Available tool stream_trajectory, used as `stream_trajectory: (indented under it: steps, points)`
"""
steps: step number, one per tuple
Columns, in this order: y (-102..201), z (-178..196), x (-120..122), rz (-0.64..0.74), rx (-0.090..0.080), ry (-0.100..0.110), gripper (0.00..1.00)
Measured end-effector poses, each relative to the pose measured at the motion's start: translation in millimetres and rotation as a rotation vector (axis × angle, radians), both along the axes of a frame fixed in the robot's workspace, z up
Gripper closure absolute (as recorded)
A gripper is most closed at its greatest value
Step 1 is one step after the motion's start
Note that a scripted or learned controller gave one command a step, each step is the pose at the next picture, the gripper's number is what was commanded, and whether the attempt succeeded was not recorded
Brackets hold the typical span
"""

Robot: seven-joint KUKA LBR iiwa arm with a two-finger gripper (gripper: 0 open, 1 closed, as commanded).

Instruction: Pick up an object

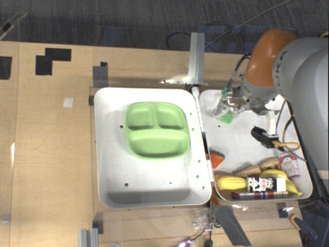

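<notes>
Wood bench (46, 153), two white bins: left bin (110, 189) holds a green tray (156, 128), right bin (241, 138) has the pickables along its near wall: banana (234, 182), orange piece (217, 159). Gripper (229, 104) low at the far-left corner over a green bit (226, 118); can't tell whether anything is gripped. Best centre over one item before closing; arm reaches from right, wrist bent down.

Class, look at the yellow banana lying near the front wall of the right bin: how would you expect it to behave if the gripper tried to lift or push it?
The yellow banana looks curved and smooth, so narrow fingers might slip off it. It is probably soft and may bruise. Pushed, it would likely pivot, as the black-and-white carton and the right white bin wall crowd it.
</notes>
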State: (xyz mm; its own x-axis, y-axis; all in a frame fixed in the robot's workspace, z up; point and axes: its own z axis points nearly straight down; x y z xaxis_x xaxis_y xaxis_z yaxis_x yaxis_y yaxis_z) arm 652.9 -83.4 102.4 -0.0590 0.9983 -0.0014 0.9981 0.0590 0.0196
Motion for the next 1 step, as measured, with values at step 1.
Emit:
stream_trajectory:
  steps: [1]
  points:
    - [62.4,93.3,1.1,0.055,0.001,0.011,1.0]
